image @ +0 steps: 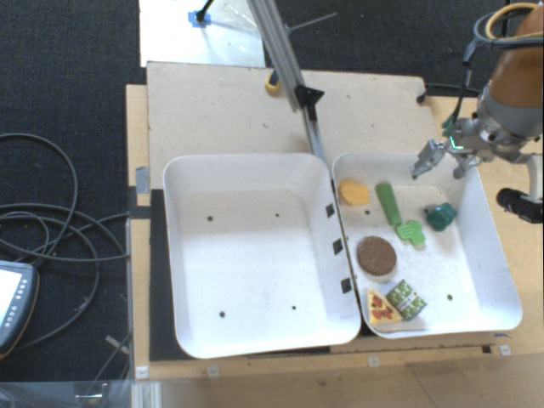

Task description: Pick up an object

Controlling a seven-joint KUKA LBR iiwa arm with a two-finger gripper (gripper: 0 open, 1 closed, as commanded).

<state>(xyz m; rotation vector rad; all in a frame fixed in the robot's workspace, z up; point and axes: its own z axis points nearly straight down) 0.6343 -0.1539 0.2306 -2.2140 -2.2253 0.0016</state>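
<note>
Step in hand: approach, nothing lifted yet. Claw (444, 160) hangs over the far rim of the right bin (489, 228), fingers spread apart, nothing between them.

Candidates all lie in the right bin: one teal piece (441, 217) nearest the claw, one green brush (398, 213), one yellow chunk (354, 194), one brown disc (376, 255), one pizza slice (382, 307), one green packet (407, 298). Six items in all. The left bin (255, 253) makes two bins on the desk (221, 109).

Next move, by my reading: settle on one item, centre above it, descend, close.
</note>
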